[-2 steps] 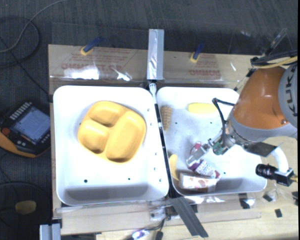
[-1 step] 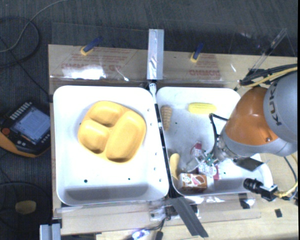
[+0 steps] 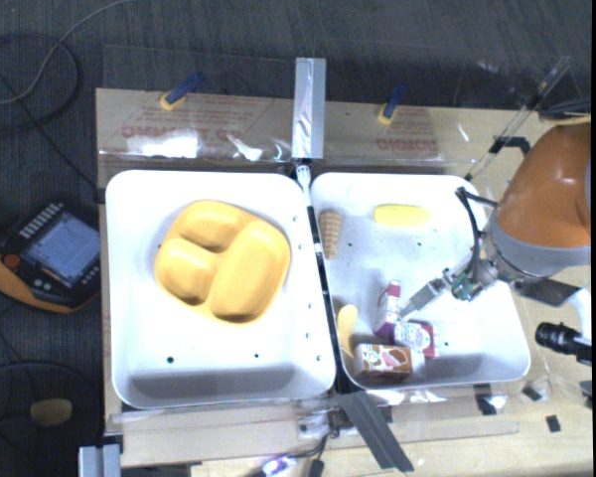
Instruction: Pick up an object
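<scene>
Two white bins sit side by side on the bench. The left bin (image 3: 129, 366) holds a big yellow lobed toy (image 3: 222, 259) near its middle. The arm (image 3: 548, 207) comes in from the right over the right bin (image 3: 497, 361). Its gripper (image 3: 409, 309) hangs low at that bin's front half, tip just beside a small pink-capped bottle (image 3: 390, 306); whether the pincer is apart or together cannot be told. In front lie a pink-and-white packet (image 3: 417, 337) and a brown carton (image 3: 385, 360), print too small to read. A yellow bar (image 3: 400, 215) lies at the back, a cone (image 3: 330, 230) by the left wall, a pale yellow piece (image 3: 347, 321) lower down.
</scene>
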Robot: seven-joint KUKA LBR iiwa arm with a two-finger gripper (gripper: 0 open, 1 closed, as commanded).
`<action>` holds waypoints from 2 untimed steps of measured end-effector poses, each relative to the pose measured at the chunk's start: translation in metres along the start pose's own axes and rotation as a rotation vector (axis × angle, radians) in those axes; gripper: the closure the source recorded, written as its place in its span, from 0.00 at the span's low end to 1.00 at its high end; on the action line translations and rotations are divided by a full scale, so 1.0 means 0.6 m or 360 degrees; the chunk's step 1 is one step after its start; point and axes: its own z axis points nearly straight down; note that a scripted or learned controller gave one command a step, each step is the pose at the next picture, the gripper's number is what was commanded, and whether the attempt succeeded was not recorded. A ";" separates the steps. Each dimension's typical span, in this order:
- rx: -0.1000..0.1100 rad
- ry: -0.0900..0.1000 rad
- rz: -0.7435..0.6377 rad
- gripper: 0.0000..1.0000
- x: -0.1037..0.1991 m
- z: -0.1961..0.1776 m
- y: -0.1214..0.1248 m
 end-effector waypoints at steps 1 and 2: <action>0.0002 0.0004 0.0019 0.00 0.027 0.161 0.050; 0.0002 0.0008 0.0017 1.00 0.028 0.147 0.052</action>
